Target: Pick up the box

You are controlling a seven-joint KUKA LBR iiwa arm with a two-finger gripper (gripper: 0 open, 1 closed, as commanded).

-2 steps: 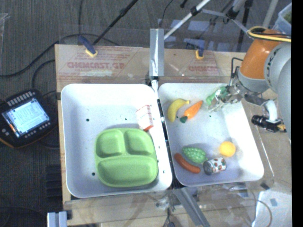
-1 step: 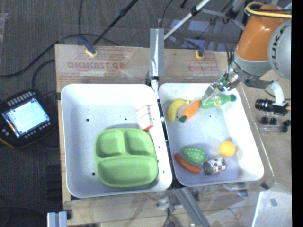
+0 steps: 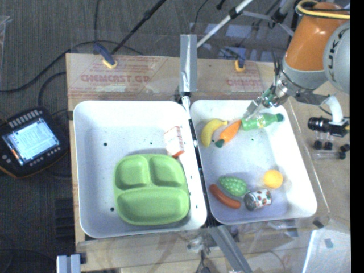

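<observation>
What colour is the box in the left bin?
The box is white with orange-red markings, seen in the camera view beside the green tray.

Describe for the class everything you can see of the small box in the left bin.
The box is small and flat, white with orange-red printing, and looks like cardboard. It lies in the left bin, near the wall it shares with the right bin, tilted at a slant. Its lower end sits at or just over the far right corner of the green tray; whether they touch is unclear. The gripper is over the right bin, well away from it.

Green tray (image 3: 152, 190) left; banana (image 3: 211, 129), carrot (image 3: 228, 132) right.
</observation>
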